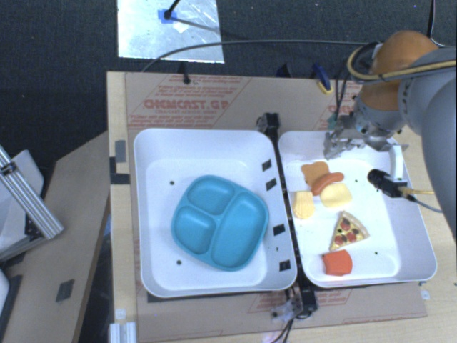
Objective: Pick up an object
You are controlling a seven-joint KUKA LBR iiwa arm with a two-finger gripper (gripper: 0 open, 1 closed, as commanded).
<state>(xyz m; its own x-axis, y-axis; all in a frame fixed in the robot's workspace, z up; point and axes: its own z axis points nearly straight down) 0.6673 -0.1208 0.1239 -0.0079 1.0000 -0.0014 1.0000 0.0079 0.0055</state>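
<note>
The right bin (410,249) holds several toy foods. There is an orange flat piece (313,170), a red sausage (328,181) and a yellow block (336,195). A pale yellow piece (303,206), a pizza slice (348,230) and a red-orange chunk (338,263) lie nearer the front. My gripper (340,146) hangs over the bin's far edge, just beyond the orange piece and apart from it. I see nothing in its grasp.
A blue divided plate (220,221) lies in the left bin (161,163). A black divider (280,191) runs between the bins. The grey arm (421,98) and a black fitting with a cable (385,182) hang over the right bin's far right side.
</note>
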